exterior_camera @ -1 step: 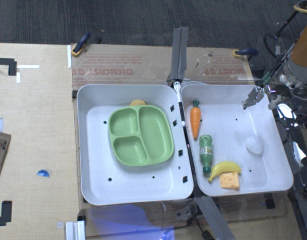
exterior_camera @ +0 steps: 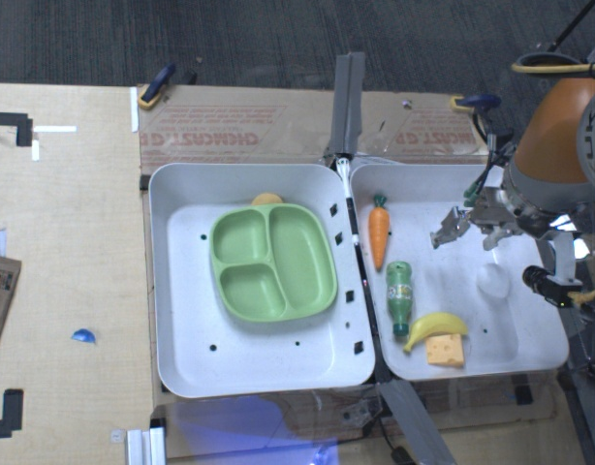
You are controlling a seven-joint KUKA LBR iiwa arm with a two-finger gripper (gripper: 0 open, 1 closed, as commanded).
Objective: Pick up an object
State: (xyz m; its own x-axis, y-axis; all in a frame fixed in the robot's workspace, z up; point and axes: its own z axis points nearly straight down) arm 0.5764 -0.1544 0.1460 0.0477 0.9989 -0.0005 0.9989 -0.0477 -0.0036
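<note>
In the right bin (exterior_camera: 443,187) lie an orange carrot (exterior_camera: 378,233), a green bottle (exterior_camera: 399,296), a yellow banana (exterior_camera: 435,325) and an orange cheese-like wedge (exterior_camera: 447,350). A clear, faint object (exterior_camera: 492,281) rests near the bin's right side. My gripper (exterior_camera: 469,232) hangs over the right bin's upper right part, its fingers spread apart with nothing between them. It sits right of the carrot and above the clear object.
The left bin (exterior_camera: 181,289) holds a green divided plate (exterior_camera: 274,262) with a small orange thing (exterior_camera: 266,200) peeking out behind it. A metal divider (exterior_camera: 347,105) stands between the bins at the back. Blue clamps (exterior_camera: 158,82) sit on the cardboard behind.
</note>
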